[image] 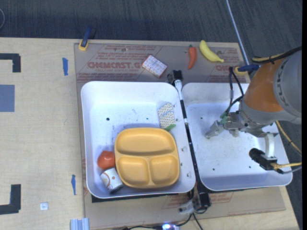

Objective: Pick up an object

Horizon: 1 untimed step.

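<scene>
Gripper point(213, 129) hangs over the right bin point(211, 174), holding nothing; whether its jaws are spread or closed cannot be told. All pickable items lie to its left, across the divider, in the left bin point(96, 99). The patterned packet point(166, 115) is nearest, then the yellow divided tray point(146, 156), with the red-orange ball point(106, 159) farthest.

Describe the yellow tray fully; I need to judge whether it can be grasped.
The yellow tray is a rounded, smooth divided plate that looks like plastic: one long compartment at the far side, two smaller ones nearer the camera. It lies flat, open side up, in the near right part of the left bin. A red object and a small can sit against its left edge; a patterned packet lies by its far right corner.
</scene>
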Each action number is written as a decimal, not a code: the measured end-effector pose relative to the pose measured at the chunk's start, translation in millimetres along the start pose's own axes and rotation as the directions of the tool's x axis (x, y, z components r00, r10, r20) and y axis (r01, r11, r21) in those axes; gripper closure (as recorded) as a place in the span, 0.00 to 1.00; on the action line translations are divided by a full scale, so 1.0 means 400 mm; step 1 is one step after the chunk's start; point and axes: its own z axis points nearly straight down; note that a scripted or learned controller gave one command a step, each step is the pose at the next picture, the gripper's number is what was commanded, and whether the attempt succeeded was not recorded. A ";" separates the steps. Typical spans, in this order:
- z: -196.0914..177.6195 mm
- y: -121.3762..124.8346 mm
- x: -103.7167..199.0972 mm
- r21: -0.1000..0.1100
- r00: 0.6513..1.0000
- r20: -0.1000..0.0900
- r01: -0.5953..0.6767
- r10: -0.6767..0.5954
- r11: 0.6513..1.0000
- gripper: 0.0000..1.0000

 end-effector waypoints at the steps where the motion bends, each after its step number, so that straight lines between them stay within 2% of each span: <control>1: 0.001 0.173 0.054 0.002 1.000 -0.001 0.001 -0.001 1.000 0.00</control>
